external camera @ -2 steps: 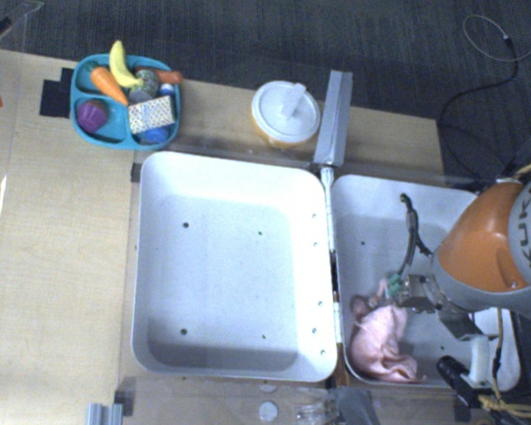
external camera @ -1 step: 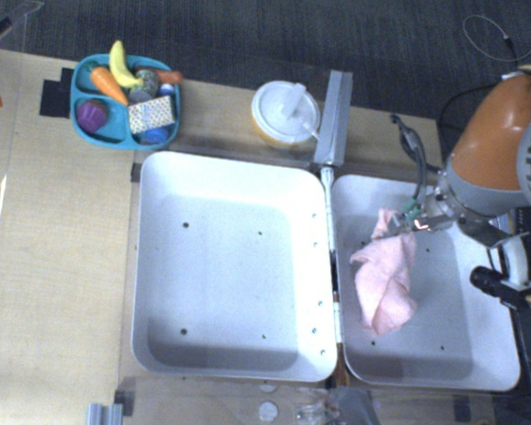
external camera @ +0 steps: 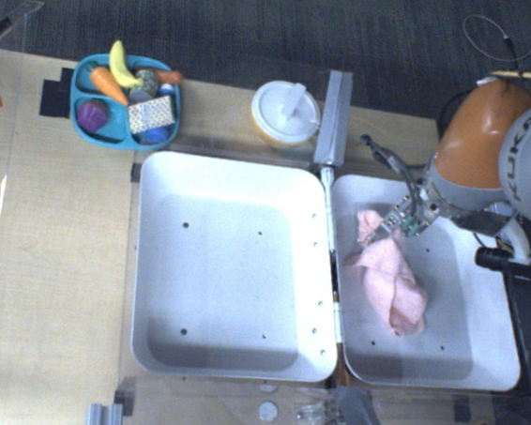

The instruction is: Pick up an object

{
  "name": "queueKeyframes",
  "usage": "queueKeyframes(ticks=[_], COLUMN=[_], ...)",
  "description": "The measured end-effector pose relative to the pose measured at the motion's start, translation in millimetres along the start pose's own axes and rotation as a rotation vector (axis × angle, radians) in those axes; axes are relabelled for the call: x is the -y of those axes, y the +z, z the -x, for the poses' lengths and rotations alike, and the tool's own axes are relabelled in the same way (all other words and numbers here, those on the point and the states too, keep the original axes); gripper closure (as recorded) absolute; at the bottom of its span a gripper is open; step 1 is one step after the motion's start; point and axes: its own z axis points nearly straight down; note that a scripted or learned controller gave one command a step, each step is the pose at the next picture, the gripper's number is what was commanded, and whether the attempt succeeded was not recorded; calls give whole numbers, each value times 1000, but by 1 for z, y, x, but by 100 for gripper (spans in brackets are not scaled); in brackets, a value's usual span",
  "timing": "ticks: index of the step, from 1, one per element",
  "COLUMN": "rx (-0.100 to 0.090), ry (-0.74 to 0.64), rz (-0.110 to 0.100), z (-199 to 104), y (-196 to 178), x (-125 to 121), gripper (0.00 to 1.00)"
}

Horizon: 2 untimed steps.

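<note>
Overhead, two white bins sit on a wooden bench; claw state unclear.

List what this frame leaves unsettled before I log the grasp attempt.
- Gripper: too small and blurred in the camera view to tell whether it has the pink cloth.
- Right bin: its upper right corner is hidden under the arm.
- Blue tray: some items are too small to identify.

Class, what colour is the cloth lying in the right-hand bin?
Pale pink. The cloth shows best in the camera view, crumpled in the right bin.
</note>
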Motion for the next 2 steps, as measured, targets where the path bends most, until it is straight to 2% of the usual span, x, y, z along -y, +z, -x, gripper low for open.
queueKeyframes(ticks=[1, 2], rx=[6, 4], ry=[42, -19], rz=[3, 4], z=[40, 16], y=[-42, -91], x=[54, -6], gripper=[100, 100])
